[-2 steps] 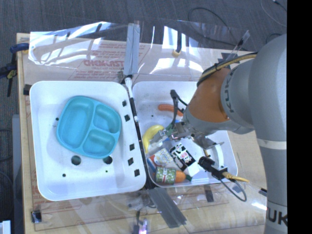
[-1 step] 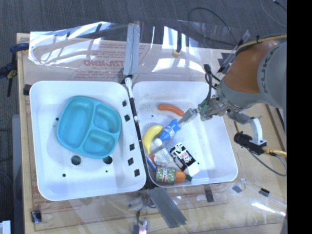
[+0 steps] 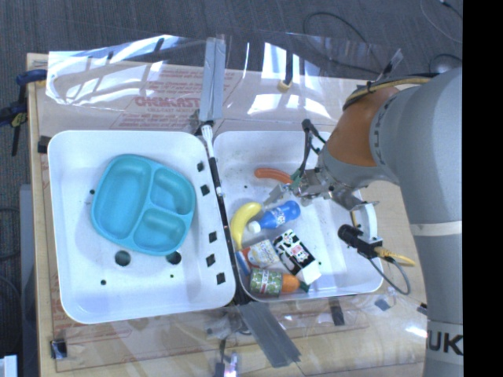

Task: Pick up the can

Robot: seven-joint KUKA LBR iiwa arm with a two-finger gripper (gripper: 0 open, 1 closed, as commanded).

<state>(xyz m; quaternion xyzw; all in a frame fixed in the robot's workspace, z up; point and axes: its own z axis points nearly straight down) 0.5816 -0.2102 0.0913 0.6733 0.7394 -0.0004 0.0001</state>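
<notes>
1. The table (image 3: 102,85) carries two shallow white bins side by side: a left bin (image 3: 71,289) and a right bin (image 3: 346,269).
2. In the left bin lies a blue divided plate (image 3: 144,203), flat on the floor of the bin.
3. The arm (image 3: 416,132), grey with an orange band, reaches in from the right over the right bin.
4. The gripper (image 3: 297,185) sits low near the middle of the right bin, just above a blue and white bottle (image 3: 279,214). How the fingers stand cannot be told; nothing can be seen held between them.
5. An orange carrot (image 3: 271,174) lies just to the left of the gripper.
6. A yellow banana (image 3: 242,220) lies beside the bottle, near the bin's left wall.
7. A black and white box (image 3: 297,254) lies tilted below the bottle.
8. The can (image 3: 266,282), with a green label, lies on its side at the near edge of the right bin, just beside the box and well apart from the gripper.
9. A small orange thing (image 3: 291,284) touches the can's right end.
</notes>
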